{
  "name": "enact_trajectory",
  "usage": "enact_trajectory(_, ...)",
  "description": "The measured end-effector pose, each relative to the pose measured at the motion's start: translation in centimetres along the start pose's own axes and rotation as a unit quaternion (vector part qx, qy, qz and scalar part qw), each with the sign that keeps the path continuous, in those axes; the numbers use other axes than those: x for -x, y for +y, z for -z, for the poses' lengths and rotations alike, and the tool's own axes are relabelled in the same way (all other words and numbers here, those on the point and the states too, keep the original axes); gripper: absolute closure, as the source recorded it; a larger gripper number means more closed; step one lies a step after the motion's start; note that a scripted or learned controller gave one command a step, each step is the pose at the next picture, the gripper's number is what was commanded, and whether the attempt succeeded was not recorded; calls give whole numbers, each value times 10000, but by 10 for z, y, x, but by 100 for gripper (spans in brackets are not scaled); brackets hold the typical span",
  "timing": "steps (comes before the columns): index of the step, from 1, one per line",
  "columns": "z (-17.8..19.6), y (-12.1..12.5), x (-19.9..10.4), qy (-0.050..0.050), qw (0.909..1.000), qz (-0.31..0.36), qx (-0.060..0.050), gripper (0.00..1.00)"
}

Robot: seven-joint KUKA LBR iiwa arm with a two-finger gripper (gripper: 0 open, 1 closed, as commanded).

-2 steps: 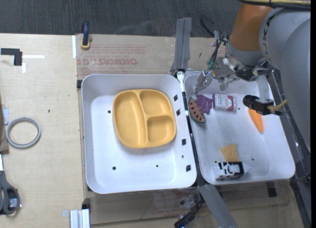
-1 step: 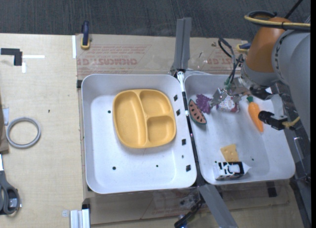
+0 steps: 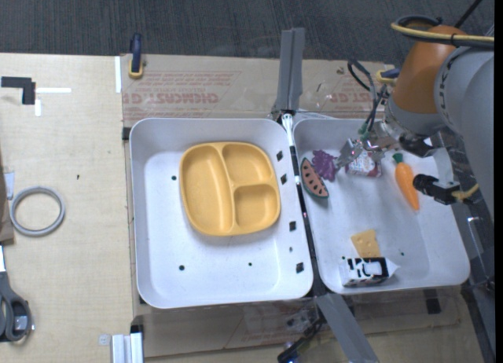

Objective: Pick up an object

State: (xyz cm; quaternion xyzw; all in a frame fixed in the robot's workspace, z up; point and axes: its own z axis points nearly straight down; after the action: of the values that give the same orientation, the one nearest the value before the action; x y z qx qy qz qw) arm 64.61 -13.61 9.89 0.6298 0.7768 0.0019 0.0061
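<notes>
The hand [image 3: 363,152] is low beside the carrot [image 3: 406,185], over a small wrapped object [image 3: 363,165]; its opening cannot be told. It should descend straight and close centred.

In the right bin [image 3: 440,267] I see six loose pieces. A purple grape bunch [image 3: 324,163] lies at about ten o'clock, a watermelon slice [image 3: 313,178] just beside it toward seven. A crumpled white and pink packet [image 3: 363,162] sits near twelve, an orange carrot [image 3: 406,185] at two. A yellow cracker [image 3: 365,243] and a black-and-white block [image 3: 367,269] lie at six.
</notes>
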Motion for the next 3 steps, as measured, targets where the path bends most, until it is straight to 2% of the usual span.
enact_trajectory(1,11,1,1,-19,10000,14,11,100)
enact_trajectory(2,11,1,1,-19,10000,16,9,0)
enact_trajectory(3,-2,0,78,19,10000,-96,-17,0)
